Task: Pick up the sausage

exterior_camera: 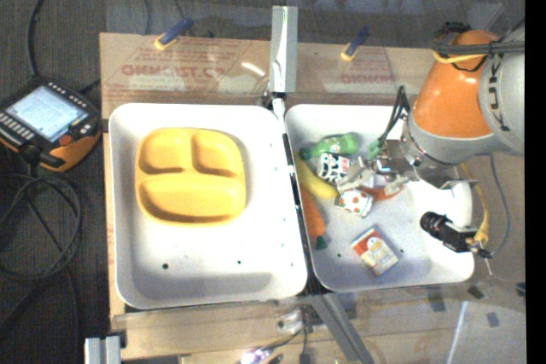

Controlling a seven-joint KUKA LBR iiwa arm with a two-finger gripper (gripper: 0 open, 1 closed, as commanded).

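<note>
A short reddish-brown piece that looks like the sausage (390,191) lies in the right bin (444,268), right of its middle. My gripper (381,169) hangs just above it, low over the cluster of toys, with the grey arm and its orange band (448,106) reaching in from the right. The gripper partly hides the sausage, and I cannot see whether they touch.
The right bin also holds a green toy (328,146), a banana (314,182), a carrot (314,217) along its left wall, a black-and-white spotted item (339,169), a white-and-red piece (354,200) and a small box (375,251). A yellow divided tray (192,175) sits in the left bin (171,268).
</note>
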